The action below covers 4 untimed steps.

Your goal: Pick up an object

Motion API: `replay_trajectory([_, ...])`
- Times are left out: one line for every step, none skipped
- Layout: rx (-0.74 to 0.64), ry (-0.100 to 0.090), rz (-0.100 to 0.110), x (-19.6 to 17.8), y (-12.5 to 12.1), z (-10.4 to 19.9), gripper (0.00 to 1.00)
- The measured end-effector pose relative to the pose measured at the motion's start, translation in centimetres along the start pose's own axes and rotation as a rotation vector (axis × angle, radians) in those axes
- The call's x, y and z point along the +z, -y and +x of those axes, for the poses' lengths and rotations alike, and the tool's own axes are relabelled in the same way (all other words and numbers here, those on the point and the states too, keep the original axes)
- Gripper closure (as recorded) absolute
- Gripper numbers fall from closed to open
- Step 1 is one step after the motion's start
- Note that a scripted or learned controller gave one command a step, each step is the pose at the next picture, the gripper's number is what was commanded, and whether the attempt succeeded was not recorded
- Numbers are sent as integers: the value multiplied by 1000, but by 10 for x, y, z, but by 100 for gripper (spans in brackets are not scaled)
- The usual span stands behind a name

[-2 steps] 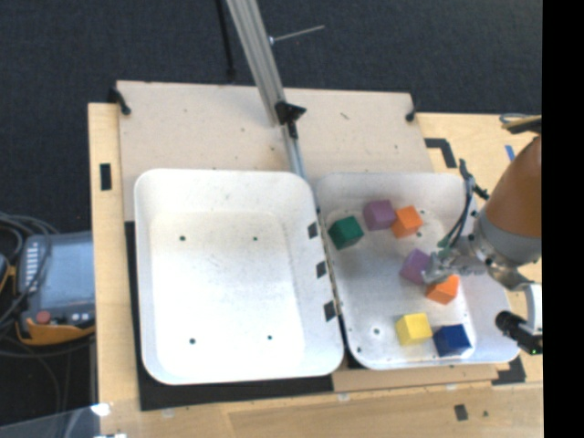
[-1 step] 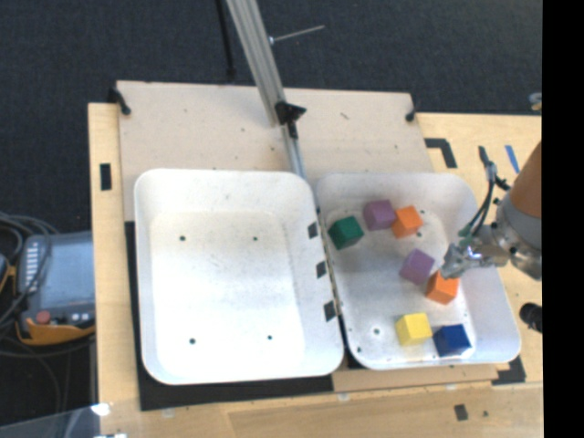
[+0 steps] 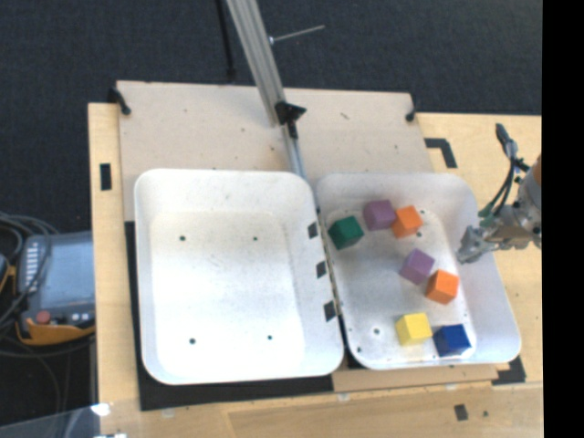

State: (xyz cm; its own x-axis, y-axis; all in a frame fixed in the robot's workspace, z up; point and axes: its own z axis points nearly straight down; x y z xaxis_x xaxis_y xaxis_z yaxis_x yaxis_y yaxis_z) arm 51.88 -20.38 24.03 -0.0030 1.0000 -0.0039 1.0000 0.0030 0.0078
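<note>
A: Starting at the bottom of the frame: blue cube in the lower right corner of the right bin, touching or just beside the yellow cube on its left. Both sit slightly turned against the bin's edges.

B: Long axis on any of them?

A: Cubes, so no long axis to log. Only the turn of the faces differs. Next up the frame: orange cube, corner-on, touching the purple cube up and left of it.

B: Further up?

A: Green cube near the bin's left wall. Then second purple cube and second orange cube, side by side, touching, toward the top of the bin.

B: Count?

A: Seven cubes: two purple, two orange, one each of green, yellow, blue. All in the right bin. Two bins total; the left bin is beside it.

B: Gripper?

A: Gripper at the right bin's right rim, middle right of frame, well apart from every cube. Cannot tell how it is set; too small and blurred. Nothing seen in it.

B: Far end?

A: Metal rail slanting from top centre down to between the bins.
</note>
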Motion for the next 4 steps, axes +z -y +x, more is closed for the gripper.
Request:
replay_trajectory([3,-3,10,36,0,-1,100])
replay_trajectory([-5,-6,7,38,-5,59,100])
replay_trajectory([-5,-4,4,24,-9,105,100])
replay_trajectory([-5,-6,7,29,-8,161,100])
